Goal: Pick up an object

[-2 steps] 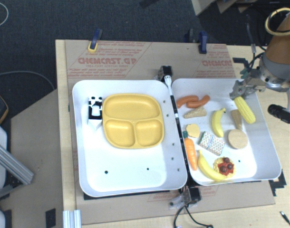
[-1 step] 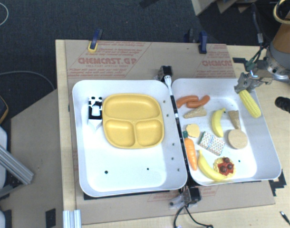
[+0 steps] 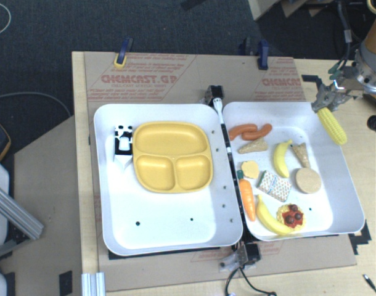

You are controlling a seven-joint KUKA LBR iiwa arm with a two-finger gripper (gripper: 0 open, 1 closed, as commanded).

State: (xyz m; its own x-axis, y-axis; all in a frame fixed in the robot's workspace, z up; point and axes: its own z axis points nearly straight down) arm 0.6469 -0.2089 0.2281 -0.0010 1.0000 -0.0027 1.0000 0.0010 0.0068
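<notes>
Yellow plastic takes up the left bin (image 3: 108, 227): a divided plate (image 3: 173, 155) lies in its upper half, with a small black-and-white piece (image 3: 122, 140) just beside the plate's left edge.

The right bin (image 3: 348, 190) holds the toy food. A carrot (image 3: 248, 198) lies along its left wall, sausages (image 3: 250, 130) sit near the top, and below them a wedge of bread (image 3: 253, 146). Further in are a small banana (image 3: 281, 158), a foil-wrapped square (image 3: 274, 186), a round biscuit (image 3: 307, 180), a tart with red berries (image 3: 293, 215) and a longer banana (image 3: 269, 217) curving along the near edge.

At the far right, above the bin's upper right corner, the gripper (image 3: 329, 100) hangs with an ear of corn (image 3: 331, 125) at its tip. The corn's top end appears caught between the fingers, so I judge them clenched on it, though the contact is small and hard to read. Its long axis runs down and to the right from the jaws, slanting over the bin's rim, so it dangles by one end rather than being held at its middle. That off-centre hold is what the coming move turns on: a lift must keep the loose lower end from swinging or slipping free.
</notes>
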